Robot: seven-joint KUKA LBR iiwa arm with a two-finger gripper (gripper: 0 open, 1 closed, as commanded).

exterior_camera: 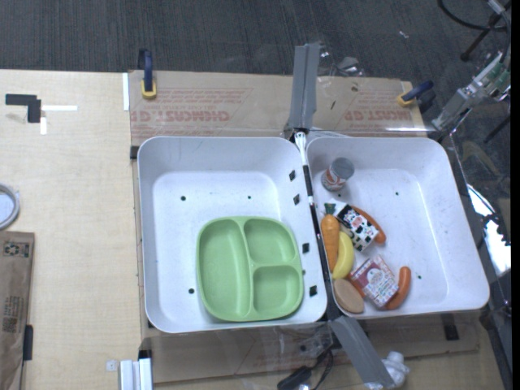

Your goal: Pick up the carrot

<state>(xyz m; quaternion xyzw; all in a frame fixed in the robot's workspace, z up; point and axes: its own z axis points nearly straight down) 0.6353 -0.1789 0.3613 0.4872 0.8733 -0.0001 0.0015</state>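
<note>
Presently: carrot (329,236) in right bin (431,218); touching banana (344,257)

A green divided plate (249,268) lies in the left bin (162,218)

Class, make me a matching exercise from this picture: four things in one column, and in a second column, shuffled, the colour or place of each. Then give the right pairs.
Things:
1. plate
2. carrot
3. banana
4. can

Descriptions:
A. yellow, just right of the carrot
B. green, in the left bin
C. grey top, at the back of the right bin
D. orange, by the divider in the right bin

Pairs: 1-B, 2-D, 3-A, 4-C
</note>
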